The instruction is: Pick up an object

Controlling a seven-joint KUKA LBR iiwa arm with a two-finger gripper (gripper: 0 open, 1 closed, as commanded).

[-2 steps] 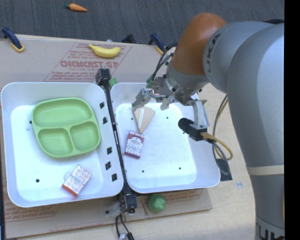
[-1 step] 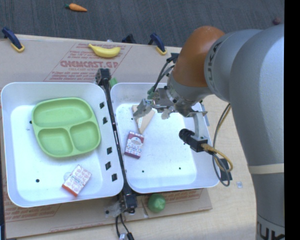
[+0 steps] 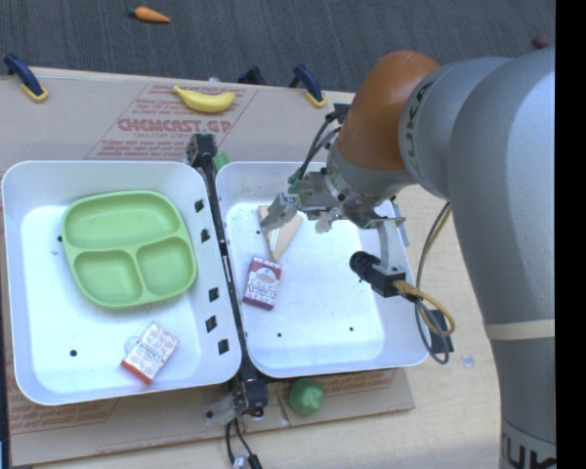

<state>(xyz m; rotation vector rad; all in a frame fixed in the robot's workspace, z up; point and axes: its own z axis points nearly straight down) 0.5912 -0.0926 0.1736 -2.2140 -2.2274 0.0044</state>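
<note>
Metal gripper fingers pinch a pale, smooth wedge over the glossy right bin.

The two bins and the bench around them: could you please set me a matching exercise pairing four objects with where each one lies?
Objects:
1. green divided plate
2. red carton
3. banana
4. green ball

Places:
A. on the cardboard behind the bins
B. in the left bin
C. on the bench edge in front of the right bin
D. in the right bin

Pairs: 1-B, 2-D, 3-A, 4-C
</note>
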